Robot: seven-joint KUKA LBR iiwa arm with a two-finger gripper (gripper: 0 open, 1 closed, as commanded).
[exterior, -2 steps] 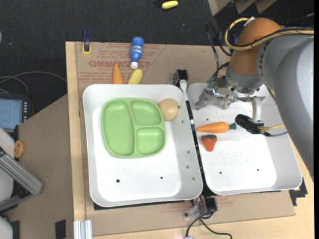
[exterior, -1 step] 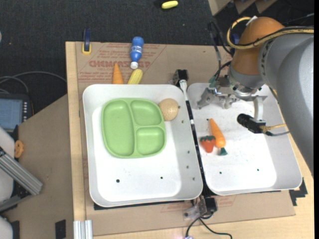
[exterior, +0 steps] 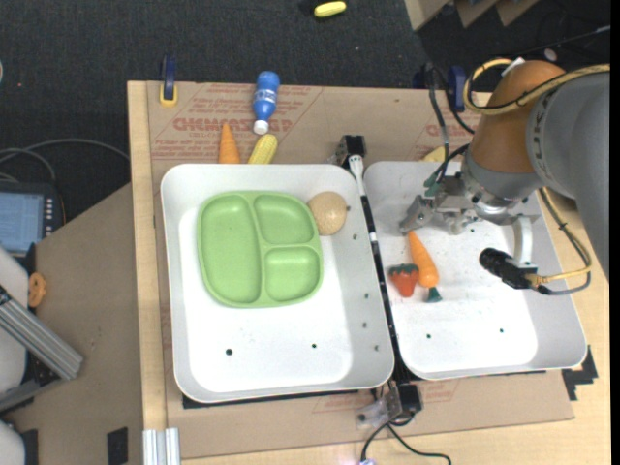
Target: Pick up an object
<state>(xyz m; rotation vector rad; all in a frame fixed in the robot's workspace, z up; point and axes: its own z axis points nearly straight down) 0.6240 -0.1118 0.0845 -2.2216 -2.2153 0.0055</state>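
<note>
We see the grey arm's two-finger gripper point(exterior: 433, 214) low over the right-hand shallow white bin point(exterior: 504, 342), near that bin's far left part. Whether it is wide or narrow we cannot tell, since the wrist hides much of it, and nothing shows between its tips. Just below the gripper and slightly toward the viewer lies an orange toy carrot with a green tip point(exterior: 422, 263), apart from the gripper. Touching the carrot's left side sits a small red pepper-like toy point(exterior: 403, 279). Further left of the gripper, across the bin divider, the left-hand shallow white bin point(exterior: 262, 356) holds a green three-compartment plastic tray point(exterior: 260, 248), with a tan round potato-like object point(exterior: 328, 211) just beside the tray's far right corner.
</note>
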